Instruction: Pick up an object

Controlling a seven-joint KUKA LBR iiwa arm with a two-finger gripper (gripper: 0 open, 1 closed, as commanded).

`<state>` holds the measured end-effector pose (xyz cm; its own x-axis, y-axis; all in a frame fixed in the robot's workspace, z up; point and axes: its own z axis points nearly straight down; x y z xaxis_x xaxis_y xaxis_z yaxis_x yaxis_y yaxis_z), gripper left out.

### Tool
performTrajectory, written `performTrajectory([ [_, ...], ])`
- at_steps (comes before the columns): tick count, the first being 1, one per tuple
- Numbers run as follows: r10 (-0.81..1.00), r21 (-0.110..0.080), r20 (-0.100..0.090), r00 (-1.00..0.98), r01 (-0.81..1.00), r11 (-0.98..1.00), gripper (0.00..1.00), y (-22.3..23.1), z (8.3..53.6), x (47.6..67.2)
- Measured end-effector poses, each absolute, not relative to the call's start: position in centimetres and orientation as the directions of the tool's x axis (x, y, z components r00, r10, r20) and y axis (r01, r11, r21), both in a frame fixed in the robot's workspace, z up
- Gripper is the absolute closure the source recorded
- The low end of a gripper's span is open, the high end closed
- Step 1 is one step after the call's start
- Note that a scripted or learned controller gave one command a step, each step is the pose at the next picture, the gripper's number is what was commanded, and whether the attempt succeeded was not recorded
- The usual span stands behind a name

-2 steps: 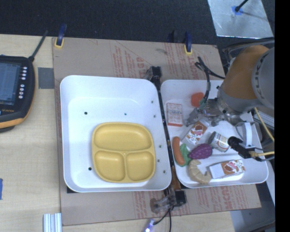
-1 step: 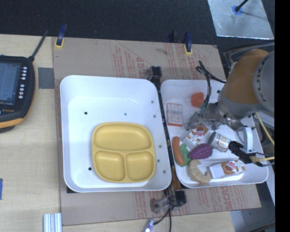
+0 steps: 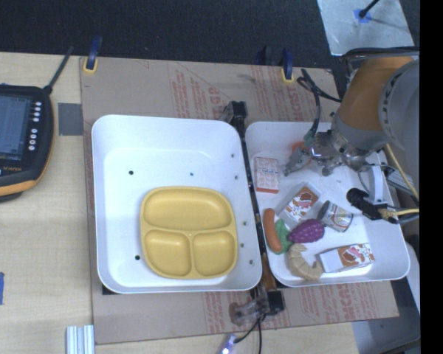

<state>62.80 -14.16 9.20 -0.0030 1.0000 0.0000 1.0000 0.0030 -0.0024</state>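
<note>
Left of the right bin (image 3: 399,268), the left bin (image 3: 118,146) holds a yellow tray (image 3: 189,231). In the right bin lie a small card (image 3: 266,174), sausage (image 3: 269,230), grapes (image 3: 307,232) and a carton (image 3: 345,258). The grapes look light and firm; pinch across the middle. No print is legible. The end effector (image 3: 314,157) hovers over that bin's far end; its opening cannot be judged.

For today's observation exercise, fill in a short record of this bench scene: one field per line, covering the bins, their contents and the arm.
left bin: holds a yellow divided tray
right bin: holds small toy food items and packets
purple grapes: right bin, near its middle
orange carrot: right bin, along its left wall
arm: over the right bin's far right corner
gripper: low over the right bin
</note>
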Motion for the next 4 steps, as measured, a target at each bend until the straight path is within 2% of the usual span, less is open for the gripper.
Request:
performTrajectory([
  [1, 1.000, -0.002, 0.000, -0.005, 1.000, 0.005, 0.00, -14.5, 9.3, 65.7],
  [4, 1.000, -0.007, 0.002, -0.004, 1.000, 0.004, 0.00, -12.5, 9.2, 65.6],
])
